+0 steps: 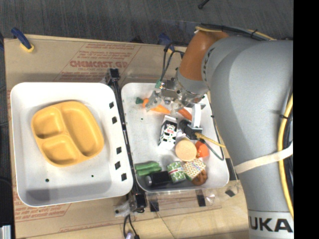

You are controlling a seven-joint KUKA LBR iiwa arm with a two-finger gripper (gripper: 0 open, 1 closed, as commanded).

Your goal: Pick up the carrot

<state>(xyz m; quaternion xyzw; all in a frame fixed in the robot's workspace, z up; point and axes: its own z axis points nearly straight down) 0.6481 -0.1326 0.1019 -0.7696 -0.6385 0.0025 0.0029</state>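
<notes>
The carrot (148, 103) is small and orange with a green top, and it lies at the far end of the right bin (130, 133), its green end pointing left. My gripper (167, 96) hangs low over that far end, right beside the carrot's orange tip and partly over it. The wrist and its orange band (195, 51) cover what lies behind. Another orange piece (185, 113) shows just right of the gripper.
A yellow divided plate (67, 132) rests in the left bin (20, 183). The right bin holds a cow-print carton (169, 133), a burger bun (185, 149), a red item (202, 149), a green cucumber (147, 168), a black object (160, 179) and a green can (176, 172).
</notes>
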